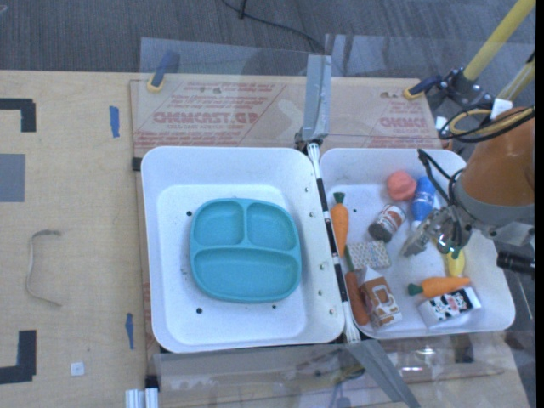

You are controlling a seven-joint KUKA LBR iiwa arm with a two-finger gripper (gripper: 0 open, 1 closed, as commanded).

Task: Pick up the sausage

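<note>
The sausage (pixel 355 297) is a reddish-brown stick lying along the left wall of the right bin (pixel 497 317), near its front, beside a brown and white box (pixel 381 303). My gripper (pixel 432 240) hangs over the middle right of the same bin, well to the right of the sausage and further back. Its fingers are open with nothing between them. The grey and orange arm (pixel 501 177) reaches in from the right.
The right bin also holds a carrot (pixel 340 223), a can (pixel 387 223), a grey speckled block (pixel 368 254), a red ball (pixel 401 184), a blue bottle (pixel 422 198), a banana (pixel 456 263), a second carrot (pixel 442 286) and a cow-patterned carton (pixel 449 306). A teal divided plate (pixel 246 250) lies in the left bin (pixel 161 228).
</note>
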